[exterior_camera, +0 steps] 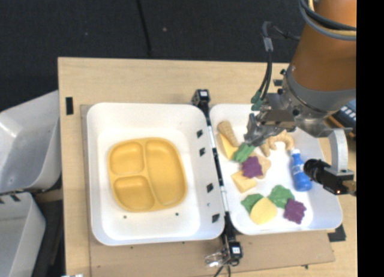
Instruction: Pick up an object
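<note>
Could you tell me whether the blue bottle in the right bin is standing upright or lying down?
Lying down: the blue bottle rests lengthwise on the right bin's floor, its white cap pointing toward the far side.

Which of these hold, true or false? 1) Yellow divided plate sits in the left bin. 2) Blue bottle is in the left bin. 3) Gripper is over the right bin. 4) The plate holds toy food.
1) True: the yellow plate lies in the left bin.
2) False: the blue bottle lies in the right bin.
3) True: the gripper is above the green piece there.
4) False: its compartments are bare; the toy food is in the right bin.
</note>
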